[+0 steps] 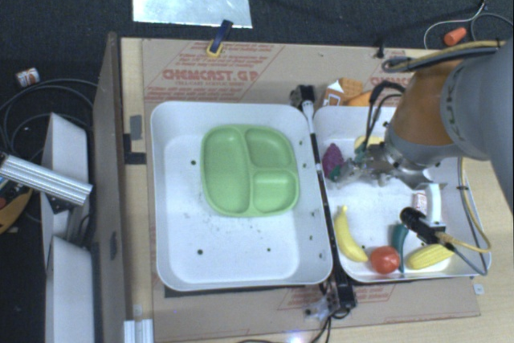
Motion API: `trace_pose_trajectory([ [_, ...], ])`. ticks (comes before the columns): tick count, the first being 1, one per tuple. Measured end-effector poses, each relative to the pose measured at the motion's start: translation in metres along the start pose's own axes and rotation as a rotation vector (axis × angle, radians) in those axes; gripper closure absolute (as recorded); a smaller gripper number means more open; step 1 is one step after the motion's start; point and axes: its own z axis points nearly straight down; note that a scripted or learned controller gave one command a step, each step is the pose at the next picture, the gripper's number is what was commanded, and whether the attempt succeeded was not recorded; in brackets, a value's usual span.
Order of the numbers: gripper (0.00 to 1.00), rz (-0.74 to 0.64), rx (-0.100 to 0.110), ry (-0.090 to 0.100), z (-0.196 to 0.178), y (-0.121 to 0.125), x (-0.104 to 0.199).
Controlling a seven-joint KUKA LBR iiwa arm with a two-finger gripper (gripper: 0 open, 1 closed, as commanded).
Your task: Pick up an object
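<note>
**Arm reaching low into the right bin beside a purple item**

The arm (450,112) is leaning in from the right, and the tool (371,167) is sitting low over the right bin (377,273), near its left side. A purple object (332,160) is lying just beside the tool, toward the wall dividing the bins. A small yellow piece (363,144) is showing right at the tool's upper edge. Whether the tool is open, closed, or gripping anything cannot be told, since its tip is blurred against the wrist.

Nearer the front of the right bin, a banana (346,234), a red tomato (385,259), a corn cob (429,256), and a dark green item (399,236) are lying clustered together, well apart from the tool.

The left bin (177,253) is holding a green divided plate (249,170), lying flat near its middle. Both bins are resting on a cardboard sheet (209,72) on the counter.
</note>
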Motion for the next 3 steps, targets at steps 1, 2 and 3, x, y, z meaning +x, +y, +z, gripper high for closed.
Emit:
trace_pose_trajectory([
  [1,0.0,0.003,-0.005,-0.003,0.01,0.04,0.005],
  [2,0.0,0.003,-0.008,-0.004,0.008,0.098,-0.002],
  [3,0.0,0.009,0.0,-0.003,0.01,0.08,0.001],
])
